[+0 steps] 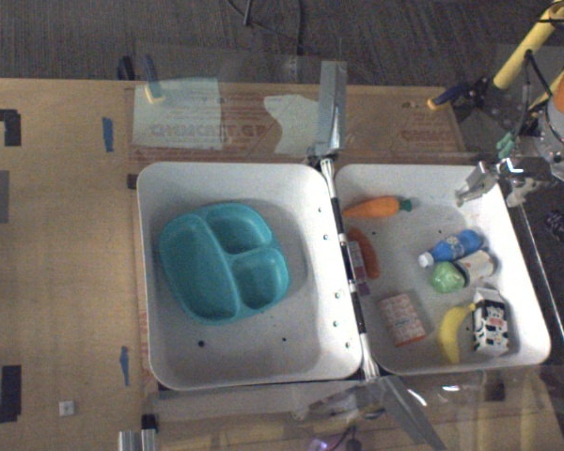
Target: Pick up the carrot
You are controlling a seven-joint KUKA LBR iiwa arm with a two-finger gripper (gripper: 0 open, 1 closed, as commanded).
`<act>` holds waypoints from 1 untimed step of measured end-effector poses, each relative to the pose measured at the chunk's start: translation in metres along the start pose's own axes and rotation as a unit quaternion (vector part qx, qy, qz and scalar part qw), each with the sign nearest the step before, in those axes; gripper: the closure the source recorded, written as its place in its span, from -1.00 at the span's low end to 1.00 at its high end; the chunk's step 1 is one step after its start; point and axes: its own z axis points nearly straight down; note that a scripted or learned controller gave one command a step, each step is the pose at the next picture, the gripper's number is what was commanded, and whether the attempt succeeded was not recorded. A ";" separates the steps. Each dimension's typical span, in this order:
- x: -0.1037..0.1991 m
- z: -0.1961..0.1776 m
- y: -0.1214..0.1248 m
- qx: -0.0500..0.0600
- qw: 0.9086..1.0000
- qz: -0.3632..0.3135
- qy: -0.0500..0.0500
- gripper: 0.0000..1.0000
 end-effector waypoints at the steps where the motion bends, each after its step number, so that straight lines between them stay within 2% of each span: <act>1: 0.045 0.059 0.052 -0.001 0.987 -0.164 -0.001 -1.00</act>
